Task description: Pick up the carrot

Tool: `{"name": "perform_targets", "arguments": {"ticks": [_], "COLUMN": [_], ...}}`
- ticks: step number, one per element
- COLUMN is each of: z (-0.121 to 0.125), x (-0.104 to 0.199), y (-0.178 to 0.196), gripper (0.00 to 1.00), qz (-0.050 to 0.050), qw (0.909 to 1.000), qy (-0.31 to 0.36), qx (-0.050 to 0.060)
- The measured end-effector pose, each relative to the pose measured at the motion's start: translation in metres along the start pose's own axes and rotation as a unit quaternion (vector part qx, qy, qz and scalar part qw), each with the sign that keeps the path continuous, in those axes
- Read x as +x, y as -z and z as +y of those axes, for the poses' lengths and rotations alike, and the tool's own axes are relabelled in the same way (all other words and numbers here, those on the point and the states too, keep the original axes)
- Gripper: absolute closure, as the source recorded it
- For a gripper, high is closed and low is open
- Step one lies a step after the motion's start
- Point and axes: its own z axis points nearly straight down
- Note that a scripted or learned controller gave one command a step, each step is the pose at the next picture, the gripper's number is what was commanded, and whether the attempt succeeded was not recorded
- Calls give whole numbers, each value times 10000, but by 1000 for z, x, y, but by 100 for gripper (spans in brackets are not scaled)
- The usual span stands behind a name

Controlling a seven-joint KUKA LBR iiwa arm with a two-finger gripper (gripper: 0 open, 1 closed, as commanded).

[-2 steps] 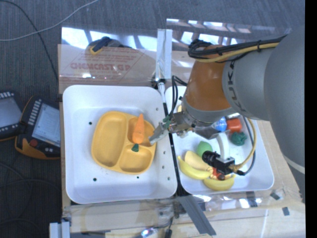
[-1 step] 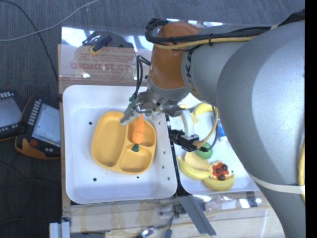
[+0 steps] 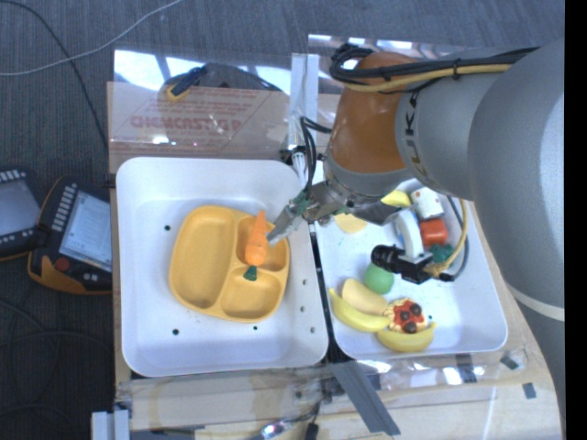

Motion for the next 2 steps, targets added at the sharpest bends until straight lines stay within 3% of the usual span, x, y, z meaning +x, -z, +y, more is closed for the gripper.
{"name": "perform_targets", "arguments": {"ticks": [1, 2], "z": [24, 11], "x": [30, 61], "y": [-1, -74], "gripper": [0, 0], "qz": [10, 37], "qw": [9884, 9936], "qy": [-1516, -1121], "qx": [11, -140]}}
